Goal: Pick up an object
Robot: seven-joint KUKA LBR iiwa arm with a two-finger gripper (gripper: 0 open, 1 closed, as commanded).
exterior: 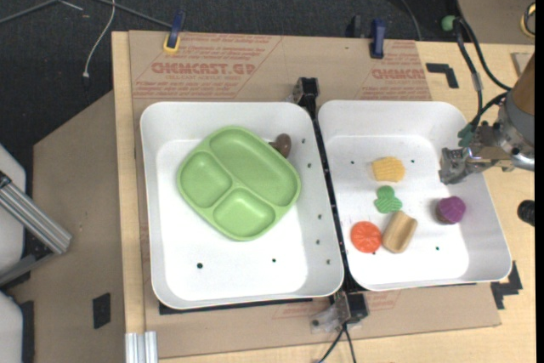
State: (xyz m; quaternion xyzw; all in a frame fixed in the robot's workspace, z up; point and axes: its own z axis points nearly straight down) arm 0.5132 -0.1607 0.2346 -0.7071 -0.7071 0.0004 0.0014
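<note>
Your claw point(449, 168) hovers over right bin point(425, 116); cannot tell how wide open, nothing visibly held. Purple ball point(451, 209) just below claw. Pick not yet made.

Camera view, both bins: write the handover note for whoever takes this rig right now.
Gripper: over the right bin's right side, above the purple piece, nothing seen in it.
Right bin: yellow piece, green piece, orange-red piece touching a tan cylinder, purple piece.
Left bin: green divided plate, small brown item at its far edge.
Done: nothing lifted.
Left: pick up one object.
</note>
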